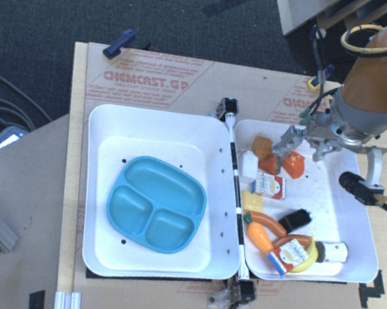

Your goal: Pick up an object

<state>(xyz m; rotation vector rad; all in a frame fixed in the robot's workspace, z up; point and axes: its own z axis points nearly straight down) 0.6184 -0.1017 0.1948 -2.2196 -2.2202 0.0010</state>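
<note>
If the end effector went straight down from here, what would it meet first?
Most likely the red toy just under the end effector, in the right bin. Depth is unclear from this slanted view, so the neighbouring orange piece is possible.

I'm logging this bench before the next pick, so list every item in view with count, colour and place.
bins: two, white, side by side on the bench
divided tray: one, blue, left bin
toy food pieces: several, red, orange and brown, top of right bin
carton: one, white and red, right bin centre
black block: one, right bin
carrot: one, orange, bottom of right bin
clamp: one, blue, bench's far left edge
tool: one, grey, over right bin's top
</note>
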